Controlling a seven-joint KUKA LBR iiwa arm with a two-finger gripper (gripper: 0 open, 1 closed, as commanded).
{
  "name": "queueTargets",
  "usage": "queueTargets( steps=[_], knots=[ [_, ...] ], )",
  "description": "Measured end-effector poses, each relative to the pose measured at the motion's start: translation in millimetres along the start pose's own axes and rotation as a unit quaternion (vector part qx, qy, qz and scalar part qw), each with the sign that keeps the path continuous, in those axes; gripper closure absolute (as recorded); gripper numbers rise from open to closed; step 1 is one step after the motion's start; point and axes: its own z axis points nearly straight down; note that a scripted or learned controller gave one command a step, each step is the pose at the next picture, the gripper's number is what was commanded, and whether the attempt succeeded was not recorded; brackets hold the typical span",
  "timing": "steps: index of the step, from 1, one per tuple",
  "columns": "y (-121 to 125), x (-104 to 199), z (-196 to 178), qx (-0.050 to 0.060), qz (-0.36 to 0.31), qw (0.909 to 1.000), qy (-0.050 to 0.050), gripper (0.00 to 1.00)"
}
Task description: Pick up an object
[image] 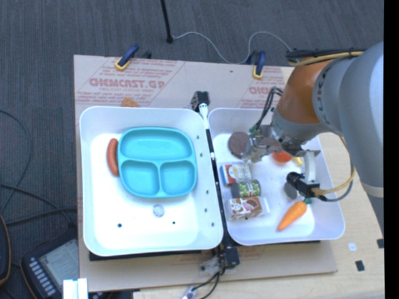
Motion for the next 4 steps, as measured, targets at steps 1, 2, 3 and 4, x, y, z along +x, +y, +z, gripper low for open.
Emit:
queueTargets(
  steps=[1,2,3,4],
  knots=[
    [0,0,0,0.0,0.0,1.0,0.0,0.0],
    [0,0,-9,0.001,0.0,1.0,0.0,1.0],
    [0,0,-9,0.001,0.0,1.0,0.0,0.0],
    [0,0,-19,0.001,0.0,1.0,0.0,1.0]
  ],
)
